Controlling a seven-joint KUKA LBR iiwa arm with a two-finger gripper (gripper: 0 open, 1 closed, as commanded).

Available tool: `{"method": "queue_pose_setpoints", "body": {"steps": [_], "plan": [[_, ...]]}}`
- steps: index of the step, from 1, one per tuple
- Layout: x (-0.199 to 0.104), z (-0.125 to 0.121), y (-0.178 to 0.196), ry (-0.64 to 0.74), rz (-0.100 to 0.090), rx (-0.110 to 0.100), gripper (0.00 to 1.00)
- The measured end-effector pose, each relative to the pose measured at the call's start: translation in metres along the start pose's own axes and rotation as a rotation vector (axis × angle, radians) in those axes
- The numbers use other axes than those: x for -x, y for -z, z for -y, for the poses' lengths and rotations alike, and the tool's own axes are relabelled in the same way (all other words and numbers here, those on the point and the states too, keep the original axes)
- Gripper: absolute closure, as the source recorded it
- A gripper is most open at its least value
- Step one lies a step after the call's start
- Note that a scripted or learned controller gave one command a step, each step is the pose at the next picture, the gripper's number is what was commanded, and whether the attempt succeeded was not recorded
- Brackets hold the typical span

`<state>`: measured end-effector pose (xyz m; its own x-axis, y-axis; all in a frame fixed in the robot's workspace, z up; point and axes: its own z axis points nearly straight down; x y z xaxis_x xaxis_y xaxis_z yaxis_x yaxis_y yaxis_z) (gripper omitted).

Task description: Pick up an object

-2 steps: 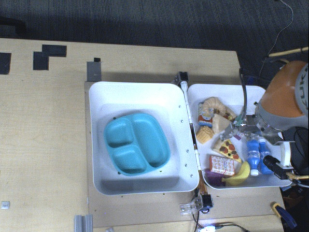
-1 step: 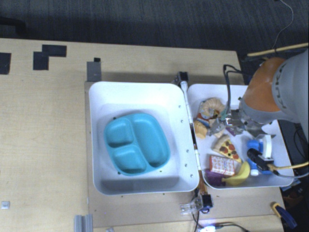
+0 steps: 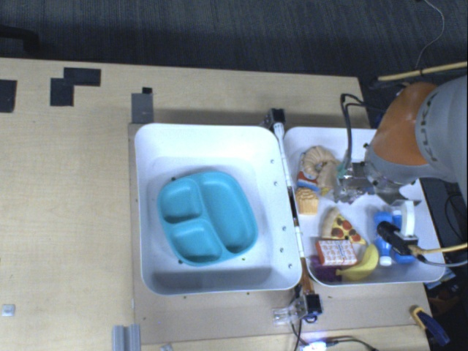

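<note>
A: Camera view, quick. Left bin (image 3: 146, 196)?
B: Centre of frame, on the worktop (image 3: 66, 218). Holds a blue sectioned plate (image 3: 207, 216), three compartments, lying flat.
A: Right bin (image 3: 425, 273)?
B: Right of frame, touching the left bin along a shared edge. Toys inside: beige pastry-like piece (image 3: 317, 161) at upper left of that bin, yellow block (image 3: 308, 202) just below it, pizza slice (image 3: 340, 227) mid-bin, red-and-white box (image 3: 336, 251) under the slice, banana (image 3: 361, 265) at the bottom edge beside the box, blue-and-white item (image 3: 393, 234) at lower right.
A: Arm?
B: Grey arm (image 3: 442, 130) with orange band enters from right edge of frame.
A: Pincer?
B: Pincer (image 3: 349, 185) low in the right bin, between pastry and pizza slice. Open or clenched, cannot tell; too blurred.
</note>
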<state>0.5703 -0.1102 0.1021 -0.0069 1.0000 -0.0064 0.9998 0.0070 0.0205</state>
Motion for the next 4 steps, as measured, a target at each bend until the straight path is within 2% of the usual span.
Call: {"method": "queue_pose_setpoints", "body": {"steps": [1, 2, 3, 4], "plan": [[0.000, 0.000, 0.000, 0.000, 0.000, 0.000, 0.00], [-0.027, -0.037, -0.015, 0.000, -0.006, -0.014, 0.00], [-0.027, -0.039, -0.003, 0.006, -0.006, -0.009, 1.00], [-0.116, 0.016, 0.098, -0.001, -0.008, -0.017, 1.00]]}}
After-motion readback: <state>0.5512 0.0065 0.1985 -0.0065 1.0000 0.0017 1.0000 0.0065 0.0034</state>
